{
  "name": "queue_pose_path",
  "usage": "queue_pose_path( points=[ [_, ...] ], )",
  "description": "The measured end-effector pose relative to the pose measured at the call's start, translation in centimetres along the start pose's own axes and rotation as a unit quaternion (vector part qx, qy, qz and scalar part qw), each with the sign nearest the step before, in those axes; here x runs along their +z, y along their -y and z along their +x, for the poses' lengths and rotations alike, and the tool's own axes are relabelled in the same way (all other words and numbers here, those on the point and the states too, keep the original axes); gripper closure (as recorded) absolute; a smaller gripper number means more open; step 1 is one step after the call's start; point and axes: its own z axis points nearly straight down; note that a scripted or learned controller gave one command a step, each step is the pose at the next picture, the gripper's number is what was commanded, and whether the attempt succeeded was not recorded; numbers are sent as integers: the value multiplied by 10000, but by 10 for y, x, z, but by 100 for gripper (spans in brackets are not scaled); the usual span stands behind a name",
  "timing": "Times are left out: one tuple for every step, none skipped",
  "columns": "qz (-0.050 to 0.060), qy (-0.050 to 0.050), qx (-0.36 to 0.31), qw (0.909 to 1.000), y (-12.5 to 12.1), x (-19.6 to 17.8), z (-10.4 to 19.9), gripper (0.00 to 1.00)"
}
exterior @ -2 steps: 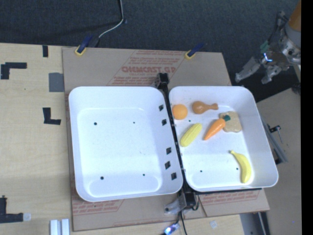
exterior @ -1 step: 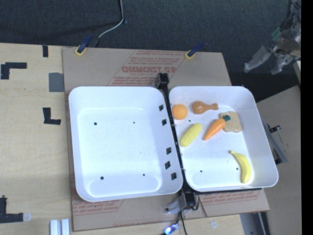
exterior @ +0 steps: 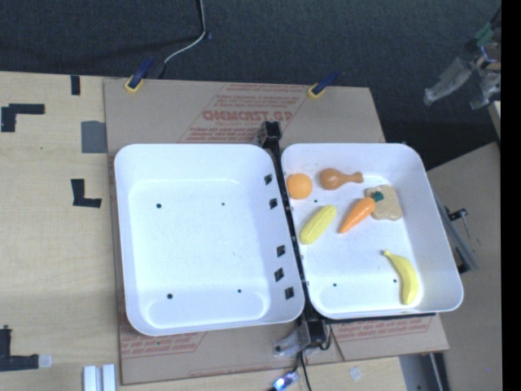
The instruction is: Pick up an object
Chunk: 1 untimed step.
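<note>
So the right bin [exterior: 431,218] is where everything sits: an orange ball [exterior: 299,186] by the divider, a brown drumstick-looking toy [exterior: 338,177] just beside it, a corn cob [exterior: 317,224] below those, a carrot [exterior: 358,214] touching a tan cookie-ish piece [exterior: 389,204], and a banana [exterior: 404,277] off near the bin's lower right corner. The left bin [exterior: 195,235] next to it has no toys in it.

The gripper [exterior: 476,72] is parked up past the right bin's top right corner, well off the table (it's a blurry grey shape at the frame edge, so I honestly cannot tell how its grasping end is set or whether anything's in it, though nothing obvious hangs from it).

What matters for the grab: every toy lies down and to the left of the gripper. I'd guess the cookie/carrot pair is nearest. The carrot's long axis runs diagonally, tip pointing away from the gripper's corner, and the banana runs roughly along the bin's right wall. Picking hasn't really started, I'd say.
</note>
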Motion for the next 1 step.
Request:
queue_pose_path(
  points=[
    [14,1,-4,10000,-16,-19,0,0]
  ],
)
